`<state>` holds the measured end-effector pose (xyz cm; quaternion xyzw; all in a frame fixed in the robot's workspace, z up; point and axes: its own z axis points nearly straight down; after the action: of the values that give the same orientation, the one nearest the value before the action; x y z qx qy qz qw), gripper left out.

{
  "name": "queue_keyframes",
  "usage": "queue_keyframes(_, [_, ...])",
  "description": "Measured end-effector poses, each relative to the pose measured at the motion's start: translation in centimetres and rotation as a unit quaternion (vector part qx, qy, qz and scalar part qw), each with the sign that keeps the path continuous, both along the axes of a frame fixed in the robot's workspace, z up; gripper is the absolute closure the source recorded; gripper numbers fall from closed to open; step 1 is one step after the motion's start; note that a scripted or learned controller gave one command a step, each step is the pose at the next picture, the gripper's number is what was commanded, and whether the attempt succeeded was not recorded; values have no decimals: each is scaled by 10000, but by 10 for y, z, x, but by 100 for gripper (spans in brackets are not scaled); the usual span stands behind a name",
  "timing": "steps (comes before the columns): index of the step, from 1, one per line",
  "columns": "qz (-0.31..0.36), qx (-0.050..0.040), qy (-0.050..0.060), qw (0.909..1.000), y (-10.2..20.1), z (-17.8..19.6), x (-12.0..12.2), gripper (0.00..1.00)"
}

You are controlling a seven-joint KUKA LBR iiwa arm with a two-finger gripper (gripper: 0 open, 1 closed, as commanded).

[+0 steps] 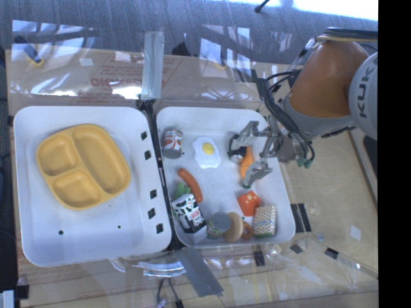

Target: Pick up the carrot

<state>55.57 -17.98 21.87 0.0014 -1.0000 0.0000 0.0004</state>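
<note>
Orange and tapered, the carrot lies in the right bin, near its right wall, and we see it between the two fingers of the gripper, whose jaws stand wide, one finger above-left of it and one below. Its long axis runs nearly up and down the view, leaning slightly, crossing the line between the fingers. Which end is the tip we cannot tell. Closing looks like our next step.

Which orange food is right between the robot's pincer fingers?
The carrot, in the right bin's upper right part, sits between the pincer fingers. The longer sausage lies apart, left of it, near the bin's middle.
</note>
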Motion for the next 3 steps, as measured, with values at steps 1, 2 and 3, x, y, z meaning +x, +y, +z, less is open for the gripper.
queue_keyframes(1, [517, 23, 53, 9986, -22, -117, 32, 0])
queue_keyframes(2, [954, 0, -12, 9954, -29, -126, -1, 0])
queue_keyframes(3, [1000, -5, -29, 9950, -26, -114, 2, 100])
